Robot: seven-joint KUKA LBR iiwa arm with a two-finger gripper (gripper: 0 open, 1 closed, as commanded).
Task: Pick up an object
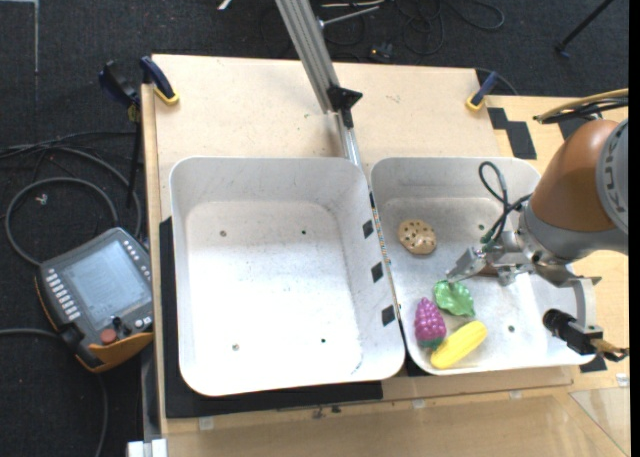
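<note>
**Arm over the right bin, above a cluster of toy foods**

The wooden bench [260, 105] carries two shallow white bins side by side. The left bin [190, 275] shows bare floor. The right bin [440, 177] contains four small objects: a tan cookie [417, 236] near its centre; a green leafy piece [455, 297] below and to the right of the cookie; a purple grape bunch [430, 321] just beside the green piece on its lower left; and a yellow corn cob [459, 343] lying at a slant near the bin's front rim, touching or nearly touching the grapes. The grey and orange arm [580, 195] reaches in from the right. Its gripper [482, 263] sits low over the right bin, between the cookie and the green piece and just above the latter. Whether the jaws stand wide or narrow cannot be told; nothing is visibly held between them. A teach pendant [95, 295] lies on the floor to the left of the bench.
</note>
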